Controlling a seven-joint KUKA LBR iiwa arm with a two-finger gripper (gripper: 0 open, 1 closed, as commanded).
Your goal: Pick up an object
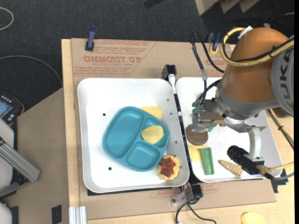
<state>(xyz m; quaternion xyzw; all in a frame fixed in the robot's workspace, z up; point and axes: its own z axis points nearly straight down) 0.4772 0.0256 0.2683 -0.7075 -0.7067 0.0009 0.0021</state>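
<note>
Pincer (200,124) sits low in the right bin (271,169) right over a brown round cookie-looking thing (196,136), can't tell its state, so nothing's lifted yet imo and the actual grab and raise are left.

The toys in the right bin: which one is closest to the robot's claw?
The brown round cookie, directly under the gripper. The green block and the cone lie farther toward the front edge.
</note>
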